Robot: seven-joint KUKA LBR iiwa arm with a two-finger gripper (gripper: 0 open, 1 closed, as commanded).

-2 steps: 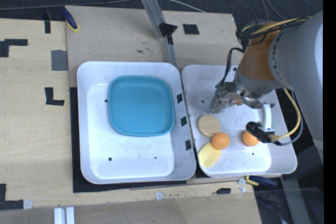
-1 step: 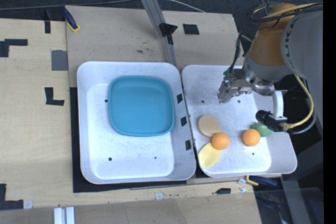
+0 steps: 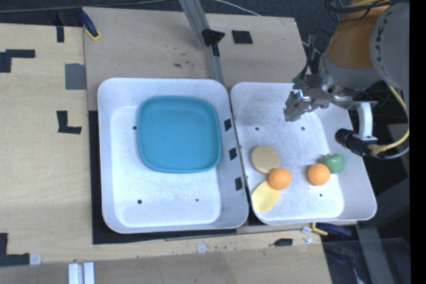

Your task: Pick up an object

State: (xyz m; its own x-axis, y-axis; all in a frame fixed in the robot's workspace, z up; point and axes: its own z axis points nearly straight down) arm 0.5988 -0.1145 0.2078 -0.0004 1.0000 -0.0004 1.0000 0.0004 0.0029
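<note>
The right bin (image 3: 346,209) holds a tan round piece (image 3: 265,158), an orange ball (image 3: 279,179), a pale yellow piece (image 3: 265,198), a second orange ball (image 3: 319,174) and a green piece (image 3: 333,161). My gripper (image 3: 296,108) hangs over the bin's upper part, above and to the right of the tan piece. It stands well apart from all of them. Nothing shows between its fingers.
The left bin (image 3: 120,209) holds a blue square plate (image 3: 178,133). A grey metal bar (image 3: 193,6) slants down from the top to the gap between the bins. The arm and its cables fill the upper right.
</note>
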